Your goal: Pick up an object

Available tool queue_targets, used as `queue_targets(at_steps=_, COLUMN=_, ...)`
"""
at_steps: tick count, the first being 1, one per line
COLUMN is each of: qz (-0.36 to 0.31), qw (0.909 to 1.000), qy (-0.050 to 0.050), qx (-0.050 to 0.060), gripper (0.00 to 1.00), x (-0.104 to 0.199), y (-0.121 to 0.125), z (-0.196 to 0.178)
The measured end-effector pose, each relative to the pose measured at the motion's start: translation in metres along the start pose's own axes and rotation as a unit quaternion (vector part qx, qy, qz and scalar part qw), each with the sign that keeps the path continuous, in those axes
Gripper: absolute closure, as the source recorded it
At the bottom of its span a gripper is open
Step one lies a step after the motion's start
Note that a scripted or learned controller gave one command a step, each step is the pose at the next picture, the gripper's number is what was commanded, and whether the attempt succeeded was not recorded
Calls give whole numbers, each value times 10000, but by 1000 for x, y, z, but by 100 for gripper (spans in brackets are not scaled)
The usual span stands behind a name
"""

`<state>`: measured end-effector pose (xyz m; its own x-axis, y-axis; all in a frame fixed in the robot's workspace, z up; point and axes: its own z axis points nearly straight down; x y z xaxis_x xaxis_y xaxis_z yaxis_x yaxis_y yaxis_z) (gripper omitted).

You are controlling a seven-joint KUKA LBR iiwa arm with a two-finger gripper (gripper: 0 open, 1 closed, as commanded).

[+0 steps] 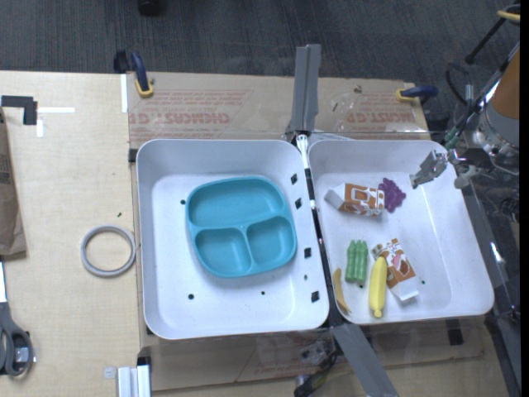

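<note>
- cardboard sheet [194, 110] behind the bins has red printing on it, upside down and mirrored-looking, can't make out the words
- small cartons' [364, 198] print is too tiny to read

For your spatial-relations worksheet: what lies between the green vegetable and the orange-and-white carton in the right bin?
In the camera view, a yellow plastic banana lies between the green vegetable and the orange-and-white carton.
</note>
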<state>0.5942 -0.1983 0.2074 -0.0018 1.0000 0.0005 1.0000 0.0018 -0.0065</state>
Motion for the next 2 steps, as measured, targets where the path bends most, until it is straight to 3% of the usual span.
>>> queue_targets(at_steps=1, qz=837, qw=9965, qy=-6, qx=-4, gripper=0, x=11, y=3, z=-35)
queue_targets(at_steps=2, qz=1086, qw=9940, qy=-11, qx=-121, gripper=0, x=35, y=5, z=91)
